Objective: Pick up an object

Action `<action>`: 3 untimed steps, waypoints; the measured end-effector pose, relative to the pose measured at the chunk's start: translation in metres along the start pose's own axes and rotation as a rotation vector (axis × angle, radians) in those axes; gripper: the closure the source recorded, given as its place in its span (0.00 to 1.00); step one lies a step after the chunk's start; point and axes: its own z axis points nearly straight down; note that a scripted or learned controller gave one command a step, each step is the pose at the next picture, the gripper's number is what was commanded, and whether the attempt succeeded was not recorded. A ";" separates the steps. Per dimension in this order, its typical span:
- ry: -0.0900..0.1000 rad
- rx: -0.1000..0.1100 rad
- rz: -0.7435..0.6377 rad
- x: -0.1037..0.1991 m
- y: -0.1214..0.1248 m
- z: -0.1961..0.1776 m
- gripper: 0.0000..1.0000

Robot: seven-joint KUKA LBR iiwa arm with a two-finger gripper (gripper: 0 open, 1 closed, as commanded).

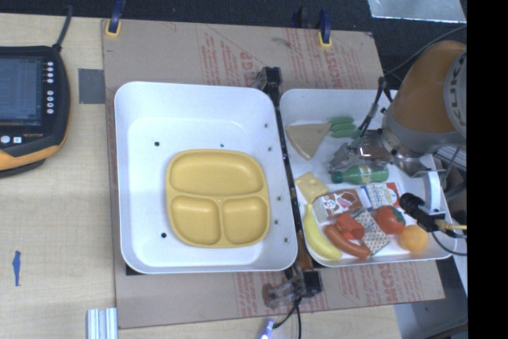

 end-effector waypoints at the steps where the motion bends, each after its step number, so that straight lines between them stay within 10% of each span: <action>1: 0.008 0.015 0.002 0.009 0.073 0.018 0.00; 2: 0.006 0.016 0.001 -0.024 0.010 0.017 0.00; 3: 0.006 0.015 0.001 0.004 -0.026 0.017 0.00</action>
